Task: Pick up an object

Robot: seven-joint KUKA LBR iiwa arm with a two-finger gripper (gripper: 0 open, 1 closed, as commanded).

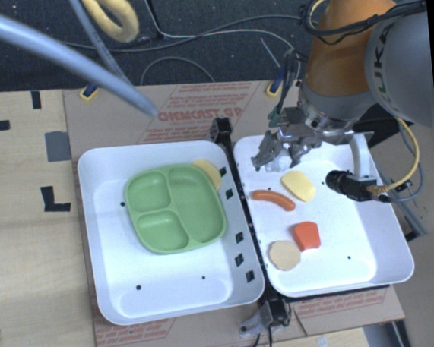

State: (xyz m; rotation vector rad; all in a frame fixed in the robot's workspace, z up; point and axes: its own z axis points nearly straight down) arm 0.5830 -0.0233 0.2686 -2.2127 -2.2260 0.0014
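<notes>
The right bin (378, 256) holds a yellow oval piece (298, 185), an orange sausage-shaped piece (272, 199), a red-orange block (306, 236) and a tan round piece (284, 255). My gripper (282, 149) hangs over the bin's far left part, just above and left of the yellow piece. Its fingers (265, 157) point down and left, spread apart with nothing between them. In the left bin (109, 240) lies a green divided plate (176, 207), and a pale yellow piece (210, 171) peeks out from behind the plate's far right corner.
The grey arm with its orange band (347, 19) fills the upper right. A black cable connector (348, 184) lies over the right bin's right side. A black divider clip row (237, 228) runs between the bins. Cardboard (195, 106) lies under both bins.
</notes>
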